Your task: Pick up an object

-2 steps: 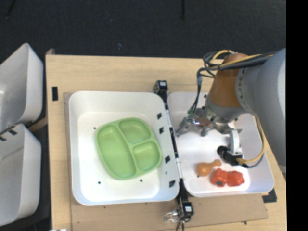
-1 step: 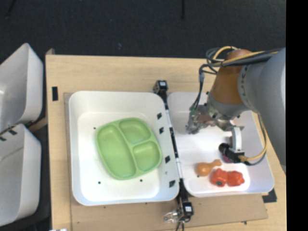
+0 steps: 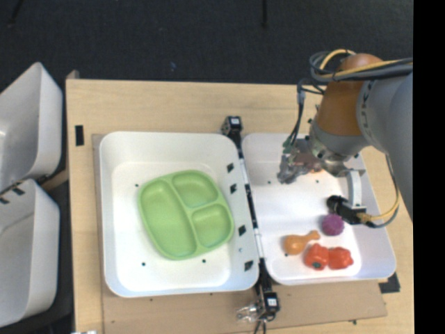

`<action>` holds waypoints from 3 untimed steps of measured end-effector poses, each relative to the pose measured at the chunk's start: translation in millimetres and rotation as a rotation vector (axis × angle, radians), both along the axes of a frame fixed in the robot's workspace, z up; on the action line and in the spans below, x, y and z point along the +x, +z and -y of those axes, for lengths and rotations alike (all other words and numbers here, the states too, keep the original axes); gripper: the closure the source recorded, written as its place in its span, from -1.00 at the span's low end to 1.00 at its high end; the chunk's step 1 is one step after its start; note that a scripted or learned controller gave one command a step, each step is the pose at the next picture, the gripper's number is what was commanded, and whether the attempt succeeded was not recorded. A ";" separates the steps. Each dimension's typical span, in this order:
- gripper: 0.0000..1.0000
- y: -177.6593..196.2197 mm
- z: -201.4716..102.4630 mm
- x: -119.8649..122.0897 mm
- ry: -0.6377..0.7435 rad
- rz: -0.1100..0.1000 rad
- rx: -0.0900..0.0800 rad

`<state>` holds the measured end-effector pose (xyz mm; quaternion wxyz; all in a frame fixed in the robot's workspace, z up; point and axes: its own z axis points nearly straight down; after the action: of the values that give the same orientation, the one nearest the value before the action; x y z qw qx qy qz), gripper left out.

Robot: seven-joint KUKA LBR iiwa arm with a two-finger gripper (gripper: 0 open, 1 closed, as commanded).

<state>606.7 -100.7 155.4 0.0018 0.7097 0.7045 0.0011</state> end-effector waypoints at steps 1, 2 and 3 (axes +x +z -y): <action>1.00 42.7 -0.9 1.2 0.008 -0.001 0.000; 1.00 107.0 2.1 5.8 0.009 0.004 -0.001; 1.00 105.5 3.4 6.4 0.010 -0.002 -0.001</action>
<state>613.0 -104.1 260.8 0.0017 0.7063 0.7079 0.0000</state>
